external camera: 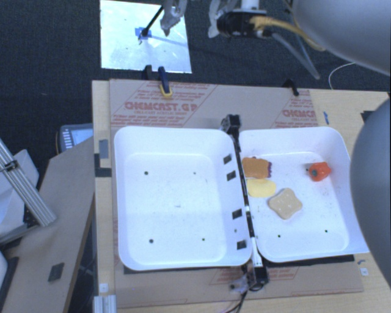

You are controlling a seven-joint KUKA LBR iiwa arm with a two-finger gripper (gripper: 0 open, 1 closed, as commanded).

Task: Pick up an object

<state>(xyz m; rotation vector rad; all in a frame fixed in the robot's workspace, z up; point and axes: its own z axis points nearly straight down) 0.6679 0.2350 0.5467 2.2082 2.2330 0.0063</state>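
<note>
Several small objects lie in the right bin [330, 235]: an orange-brown piece with a purple edge [255, 167], a flat yellow piece [261, 188], a beige toast-shaped piece [285, 203] and a red-orange piece [318, 172] near the right wall. My gripper [173, 17] is raised at the top of the view, beyond the bench's far edge and over a shiny metal sheet [145, 43]. It is far from all the objects. Nothing can be seen in it.
The left bin [177, 202] sits beside the right one, joined by black clips [235, 177] along the shared wall. Both rest on a cardboard sheet [201, 104]. The arm's grey body [372, 202] covers the right edge. An aluminium rail [24, 189] lies at the left.
</note>
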